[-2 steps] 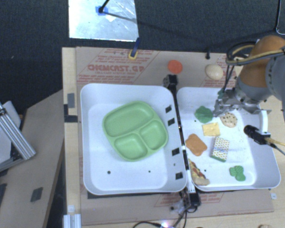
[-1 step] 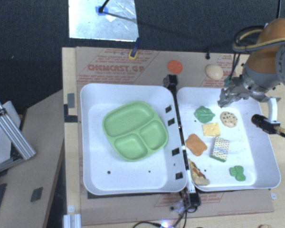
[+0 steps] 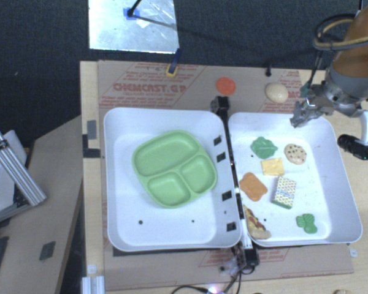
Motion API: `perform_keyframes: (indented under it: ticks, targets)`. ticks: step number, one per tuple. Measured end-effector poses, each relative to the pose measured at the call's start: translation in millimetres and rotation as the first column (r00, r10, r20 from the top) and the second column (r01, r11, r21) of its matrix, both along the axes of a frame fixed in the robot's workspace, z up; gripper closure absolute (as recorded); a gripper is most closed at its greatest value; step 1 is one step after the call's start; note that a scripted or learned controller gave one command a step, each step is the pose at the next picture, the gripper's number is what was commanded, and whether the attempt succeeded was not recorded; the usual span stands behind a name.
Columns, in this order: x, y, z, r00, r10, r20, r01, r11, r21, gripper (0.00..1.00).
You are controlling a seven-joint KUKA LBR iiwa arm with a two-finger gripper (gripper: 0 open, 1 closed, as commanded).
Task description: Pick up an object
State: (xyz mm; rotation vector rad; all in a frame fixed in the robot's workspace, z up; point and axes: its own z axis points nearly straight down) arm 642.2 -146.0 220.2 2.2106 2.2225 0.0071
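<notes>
The right bin holds several toy foods: a green leafy piece, a cookie, a yellow cheese square, an orange piece, a patterned box, a small green piece and a pizza-like piece by the divider. My gripper hangs over the right bin's far edge, above and to the right of the leafy piece, with nothing seen between its fingers.
The left bin carries a green divided plate. Behind the bins on the cardboard lie an orange disc and a cream egg-shaped object. A foil sheet sits at the far back.
</notes>
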Motion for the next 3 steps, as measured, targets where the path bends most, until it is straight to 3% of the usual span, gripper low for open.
perform_keyframes:
  ticks: [1, 2, 3]
  targets:
    - [-7, 52, 13, 1.0, 0.005, -0.004, -0.005, 1.0, 0.003, 1.0]
    - [-29, 87, -5, 1.0, 0.002, -0.009, -0.002, 1.0, 0.003, 1.0]
    - [-15, 88, -2, 1.0, 0.002, -0.005, -0.002, 1.0, 0.002, 1.0]
